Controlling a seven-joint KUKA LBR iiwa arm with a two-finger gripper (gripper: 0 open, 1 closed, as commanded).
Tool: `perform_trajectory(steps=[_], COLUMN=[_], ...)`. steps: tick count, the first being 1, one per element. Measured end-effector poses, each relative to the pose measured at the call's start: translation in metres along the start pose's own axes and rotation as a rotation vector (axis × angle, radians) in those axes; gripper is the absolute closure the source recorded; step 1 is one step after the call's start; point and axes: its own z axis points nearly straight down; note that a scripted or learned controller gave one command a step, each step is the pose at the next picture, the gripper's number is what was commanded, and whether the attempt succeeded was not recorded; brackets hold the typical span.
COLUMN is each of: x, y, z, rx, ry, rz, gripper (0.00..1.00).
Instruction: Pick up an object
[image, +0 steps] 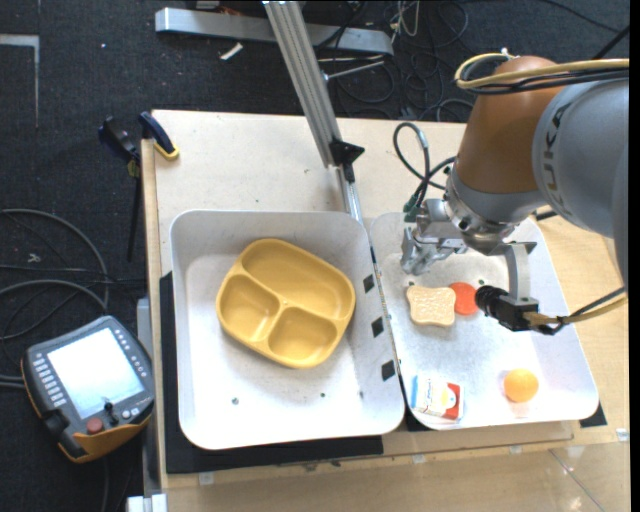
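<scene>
Camera view: gripper (418, 255) hanging low near the far edge of the right bin (565, 345), nothing between its fingers, looks released. Toast slice (432, 306) lying flat just below it toward the bin's near side, touching a red piece (464, 298). Best bet: shift over the toast, straddle its short sides, drop straight down, then close. Orange ball (520, 384) and small carton (437, 398) near the front edge.

Partial letters "UK" can be read on the grey arm (590, 150), up-right of the gripper (420, 255)
</scene>
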Motion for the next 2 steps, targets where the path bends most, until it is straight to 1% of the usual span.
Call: perform_trajectory(steps=[1, 2], x=[0.050, 0.109], y=[-0.028, -0.032], z=[0.001, 0.002], rx=[-0.001, -0.003], ry=[0.001, 0.001], rz=[-0.001, -0.002], gripper=[1.00, 1.00])
